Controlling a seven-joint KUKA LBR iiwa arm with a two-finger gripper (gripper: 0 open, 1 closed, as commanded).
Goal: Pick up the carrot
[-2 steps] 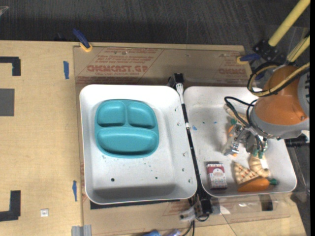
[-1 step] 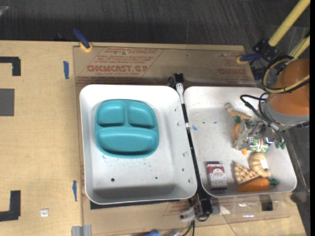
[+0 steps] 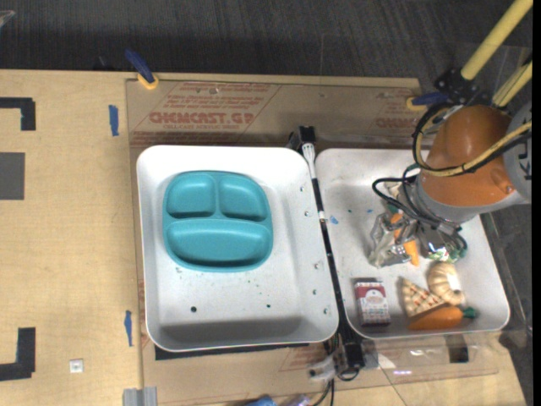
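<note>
The carrot (image 3: 435, 317), orange with a green top at its right end, lies along the front edge of the right bin (image 3: 347, 184), near that bin's front right corner. My gripper (image 3: 390, 242) hangs low over the middle of the same bin, under the orange wrist band. It sits above and to the left of the carrot, well apart from it. The arm's body and cables hide part of the bin behind it.
A small red and white box (image 3: 370, 301) lies at the front of the right bin, with a tan waffle-like piece (image 3: 415, 295) and a pale shell-shaped item (image 3: 445, 279) just above the carrot. The left bin (image 3: 161, 303) holds a teal divided plate (image 3: 218, 220).
</note>
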